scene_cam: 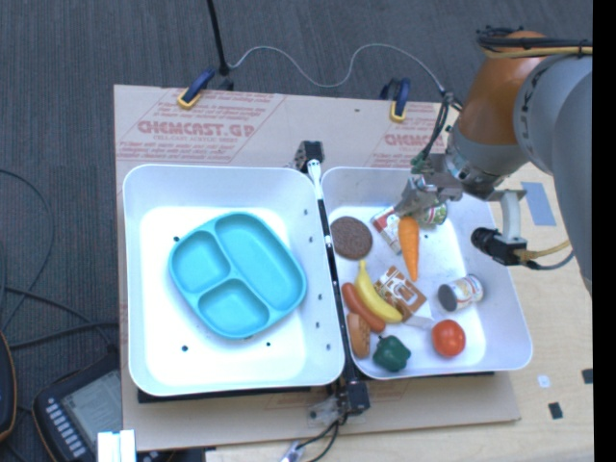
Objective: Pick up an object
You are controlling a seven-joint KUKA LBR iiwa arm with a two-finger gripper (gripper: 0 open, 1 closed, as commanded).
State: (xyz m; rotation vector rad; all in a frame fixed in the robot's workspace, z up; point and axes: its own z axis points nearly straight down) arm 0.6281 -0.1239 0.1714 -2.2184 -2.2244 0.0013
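So from the overhead camera, the grey arm (539,94) comes in from the upper right, and a good chunk of it runs off the frame edge. Its pincer (421,203) sits low over the top of the right bin (500,349), right at the leafy end of the carrot (410,244). Honestly can't tell if it's clenched or released; the tips blur into a greenish, shiny clutter there, and nothing is clearly between them.

The carrot lies pointing down-frame, with a small red-and-white packet (387,226) half tucked beside it. Left of that is a brown round cookie (351,238). Lower down there's a banana (375,297) over a hot dog (361,308), a crumpled snack pack (404,290) touching the banana, a can (461,294) on its side, a tomato (449,338) and a green pepper (391,353). Label text is too small to read.

The left bin (144,354) holds a blue divided plate (237,273).
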